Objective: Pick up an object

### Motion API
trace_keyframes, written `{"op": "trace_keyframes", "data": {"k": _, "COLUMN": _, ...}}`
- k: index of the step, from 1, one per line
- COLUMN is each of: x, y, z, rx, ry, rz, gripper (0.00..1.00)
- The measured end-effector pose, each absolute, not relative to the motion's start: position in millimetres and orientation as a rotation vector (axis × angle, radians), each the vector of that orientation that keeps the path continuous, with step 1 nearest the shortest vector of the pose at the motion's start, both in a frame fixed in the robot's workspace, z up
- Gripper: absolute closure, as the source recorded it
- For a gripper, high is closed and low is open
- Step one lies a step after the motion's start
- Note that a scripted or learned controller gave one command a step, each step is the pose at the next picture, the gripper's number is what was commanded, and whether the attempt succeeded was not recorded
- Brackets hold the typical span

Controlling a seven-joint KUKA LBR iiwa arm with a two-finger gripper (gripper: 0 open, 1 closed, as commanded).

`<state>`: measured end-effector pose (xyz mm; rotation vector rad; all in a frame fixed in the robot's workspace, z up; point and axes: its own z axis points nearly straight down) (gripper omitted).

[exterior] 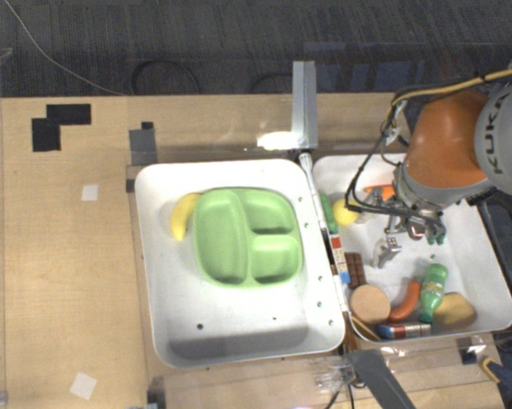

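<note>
While the arm (449,146) leans in from the right edge of the frame, its orange band sits over the upper part of the right bin (496,265), and the tool (389,249) hangs down toward the middle of that bin, over bare white floor. Whether the tool is wide or narrow, I cannot tell from up here; the metal parts blur together, and nothing shows between them.

Look at the right bin's contents now: a yellow ball (345,213) sits near the upper left of it, just beside a green item (328,210) pressed against the dividing wall. A small orange piece (379,191) peeks out under the wrist cables. Down at the bottom of the bin there's a cluster: a round tan disc (370,304), an orange curved toy (406,300) touching it on the right, a green bottle (431,288) tilted beside that, and a tan potato-like lump (455,310) in the lower right corner. A brown block (355,270) lies along the left wall, above the disc, and a marker-like stick (403,330) rests on the bottom edge.

Over in the left bin (173,327), a green divided tray (245,236) fills the upper middle, with a banana (182,215) tucked at its upper left edge, touching it. Both bins sit side by side on the wooden worktop (60,283)
</note>
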<state>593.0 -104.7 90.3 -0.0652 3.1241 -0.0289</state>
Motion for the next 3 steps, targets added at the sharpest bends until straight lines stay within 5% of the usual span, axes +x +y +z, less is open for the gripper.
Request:
{"op": "trace_keyframes", "data": {"k": 1, "x": 571.7, "y": -87.9, "z": 90.6, "rx": -0.034, "ry": 3.124, "rz": -0.006, "gripper": 0.00}}
{"op": "trace_keyframes", "data": {"k": 2, "x": 533.8, "y": -117.7, "z": 91.0, "rx": 0.114, "ry": 3.120, "rz": -0.001, "gripper": 0.00}}
{"op": "trace_keyframes", "data": {"k": 3, "x": 612.7, "y": -111.9, "z": 89.2, "rx": 0.299, "ry": 3.112, "rz": 0.001, "gripper": 0.00}}
